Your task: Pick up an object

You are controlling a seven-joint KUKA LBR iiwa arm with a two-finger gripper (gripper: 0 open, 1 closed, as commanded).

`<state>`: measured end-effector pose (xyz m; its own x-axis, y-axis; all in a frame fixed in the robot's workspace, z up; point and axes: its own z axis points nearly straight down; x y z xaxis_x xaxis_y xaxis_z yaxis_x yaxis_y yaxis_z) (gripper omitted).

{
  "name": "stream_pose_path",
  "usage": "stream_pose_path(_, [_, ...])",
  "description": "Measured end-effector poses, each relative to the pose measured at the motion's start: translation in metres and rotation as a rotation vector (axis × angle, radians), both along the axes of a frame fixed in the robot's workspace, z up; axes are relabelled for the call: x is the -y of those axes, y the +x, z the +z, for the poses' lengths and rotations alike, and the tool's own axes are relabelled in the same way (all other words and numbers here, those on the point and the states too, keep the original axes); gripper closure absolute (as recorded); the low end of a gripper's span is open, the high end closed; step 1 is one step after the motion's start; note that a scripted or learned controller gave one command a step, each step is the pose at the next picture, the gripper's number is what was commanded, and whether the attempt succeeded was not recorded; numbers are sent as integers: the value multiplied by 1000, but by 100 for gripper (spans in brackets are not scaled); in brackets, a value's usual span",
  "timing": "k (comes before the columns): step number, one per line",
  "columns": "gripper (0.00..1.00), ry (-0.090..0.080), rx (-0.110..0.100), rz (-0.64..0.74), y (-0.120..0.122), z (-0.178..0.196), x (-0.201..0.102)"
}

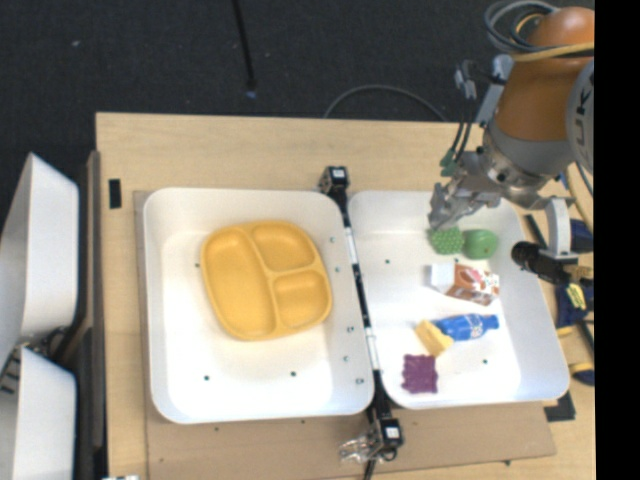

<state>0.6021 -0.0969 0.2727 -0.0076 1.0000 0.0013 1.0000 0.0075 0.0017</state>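
My gripper [447, 218] hangs over the far part of the right bin [400, 228], right above a green knobbly toy [447, 241]. A smooth green ball [481, 242] lies beside that toy on the right. Nearer the front lie a red and white packet [466, 280], a blue bottle [466, 325], a yellow piece [433, 338] and a purple toy [420, 372]. The gripper's tips meet the top of the green knobbly toy, and how they stand is hidden by the gripper body.
A yellow divided plate [266, 278] lies in the left bin [170, 368]. A black divider [357, 288] runs between the bins. Bare white floor shows at the left side of the right bin.
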Motion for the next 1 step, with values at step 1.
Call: stream_pose_path(1, [100,-1,-2,0,-2,-3,-61])
